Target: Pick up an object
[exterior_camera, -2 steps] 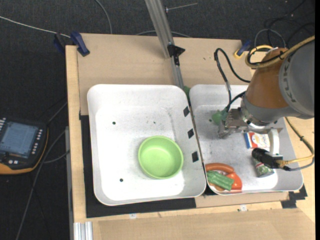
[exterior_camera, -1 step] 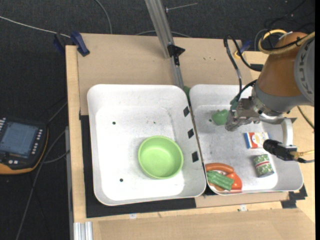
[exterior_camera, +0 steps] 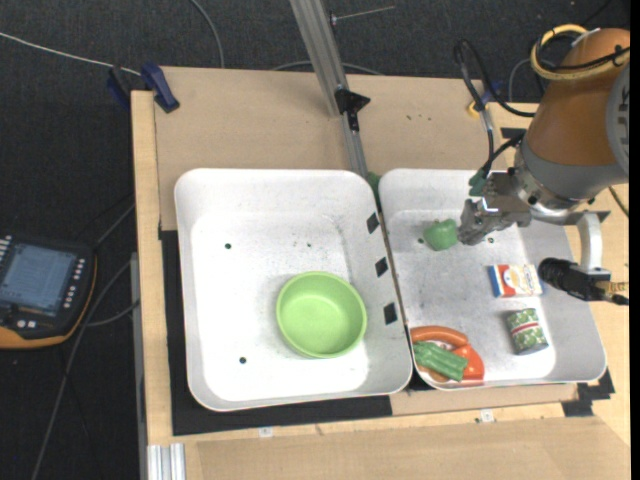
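- Green round object [exterior_camera: 439, 234] is lying in the upper left part of the right bin [exterior_camera: 590, 353], just beside the gripper [exterior_camera: 472, 230]; it is judged to be the pick target.
- Left bin [exterior_camera: 200, 218]: a green bowl [exterior_camera: 320, 314] is sitting upright near its front right corner, well apart from the gripper.
- Right bin, front edge: an orange and green item [exterior_camera: 446, 358] is resting at the front left corner; a small red and white carton [exterior_camera: 514, 280] and a green can [exterior_camera: 527, 330] are lying further right.
- Gripper: it is hanging low over the right bin, to the right of the green round object. Whether the fingers are apart or together cannot be told, and contact with the object cannot be confirmed.
- Step in hand, as judged: approach or grasp attempt.
- Next move, as judged: centring on the object before closing, then lifting.
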`<action>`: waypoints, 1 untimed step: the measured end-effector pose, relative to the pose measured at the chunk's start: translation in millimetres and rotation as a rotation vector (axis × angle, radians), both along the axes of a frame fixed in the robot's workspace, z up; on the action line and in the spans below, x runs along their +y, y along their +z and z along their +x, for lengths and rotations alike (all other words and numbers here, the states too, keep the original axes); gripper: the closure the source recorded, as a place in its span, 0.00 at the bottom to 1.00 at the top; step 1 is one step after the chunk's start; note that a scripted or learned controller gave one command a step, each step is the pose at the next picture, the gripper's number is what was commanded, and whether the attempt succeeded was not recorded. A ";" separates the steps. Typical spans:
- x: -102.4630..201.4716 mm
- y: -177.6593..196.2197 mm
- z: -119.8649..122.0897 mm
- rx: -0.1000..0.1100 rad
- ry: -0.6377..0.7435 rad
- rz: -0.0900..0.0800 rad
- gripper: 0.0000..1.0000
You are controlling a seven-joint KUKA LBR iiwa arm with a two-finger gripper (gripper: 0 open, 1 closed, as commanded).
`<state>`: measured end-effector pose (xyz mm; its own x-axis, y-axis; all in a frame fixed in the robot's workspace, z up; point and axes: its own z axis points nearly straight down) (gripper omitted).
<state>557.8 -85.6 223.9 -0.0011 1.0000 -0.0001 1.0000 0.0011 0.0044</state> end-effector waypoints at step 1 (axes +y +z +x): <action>0.1 29.1 0.6 0.001 -0.001 0.000 1.00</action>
